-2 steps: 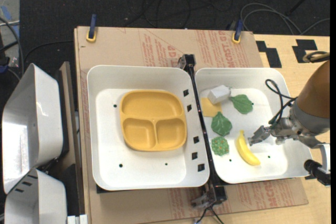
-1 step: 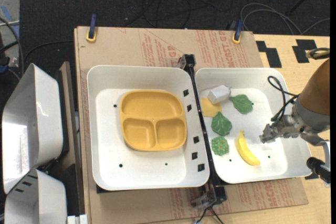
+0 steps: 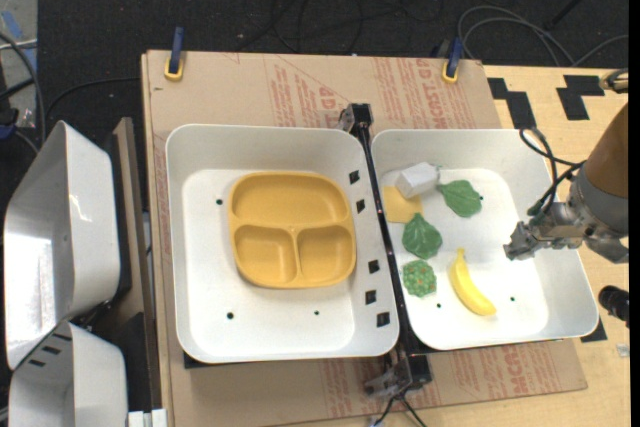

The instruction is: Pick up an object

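The right bin [image 3: 560,315] holds a yellow banana [image 3: 470,287], three green leafy pieces [image 3: 421,236] [image 3: 462,197] [image 3: 418,279], a pale grey block [image 3: 417,180] and a yellow wedge [image 3: 398,205]. My gripper [image 3: 522,246] hangs low over the right side of that bin, about a banana's length to the right of the banana. Nothing shows between its fingers. The grey arm with its orange band [image 3: 612,160] comes in from the right edge.
The left bin [image 3: 195,315] carries a yellow three-compartment tray [image 3: 293,227]. A black divider strip [image 3: 378,225] runs between the bins. Cardboard [image 3: 300,85] underlies both, with clamps at its far corners. White containers [image 3: 55,225] stand at the far left.
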`<state>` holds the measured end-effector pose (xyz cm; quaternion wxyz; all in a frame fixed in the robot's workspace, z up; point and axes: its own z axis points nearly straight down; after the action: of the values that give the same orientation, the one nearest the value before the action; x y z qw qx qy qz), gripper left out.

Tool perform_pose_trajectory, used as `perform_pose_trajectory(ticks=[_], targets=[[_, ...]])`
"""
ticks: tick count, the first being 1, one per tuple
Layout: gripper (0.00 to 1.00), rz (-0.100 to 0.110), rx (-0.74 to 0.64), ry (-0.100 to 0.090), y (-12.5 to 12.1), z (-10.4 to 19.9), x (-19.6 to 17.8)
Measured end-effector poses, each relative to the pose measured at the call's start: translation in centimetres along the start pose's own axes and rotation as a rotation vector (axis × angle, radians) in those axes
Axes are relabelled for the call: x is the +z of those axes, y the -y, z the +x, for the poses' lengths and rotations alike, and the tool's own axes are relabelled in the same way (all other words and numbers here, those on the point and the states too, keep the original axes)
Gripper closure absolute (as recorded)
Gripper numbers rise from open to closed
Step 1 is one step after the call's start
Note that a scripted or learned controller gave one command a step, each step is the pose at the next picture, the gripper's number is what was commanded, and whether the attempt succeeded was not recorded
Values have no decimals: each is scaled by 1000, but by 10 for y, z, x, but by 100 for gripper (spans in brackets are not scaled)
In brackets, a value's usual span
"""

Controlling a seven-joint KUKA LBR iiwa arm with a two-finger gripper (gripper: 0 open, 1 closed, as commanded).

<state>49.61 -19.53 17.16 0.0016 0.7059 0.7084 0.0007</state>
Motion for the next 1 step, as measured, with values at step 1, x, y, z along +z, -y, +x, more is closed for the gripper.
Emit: perform_pose_trajectory(ticks=[1], targets=[[100,-3,0,1,3,3,-62]])
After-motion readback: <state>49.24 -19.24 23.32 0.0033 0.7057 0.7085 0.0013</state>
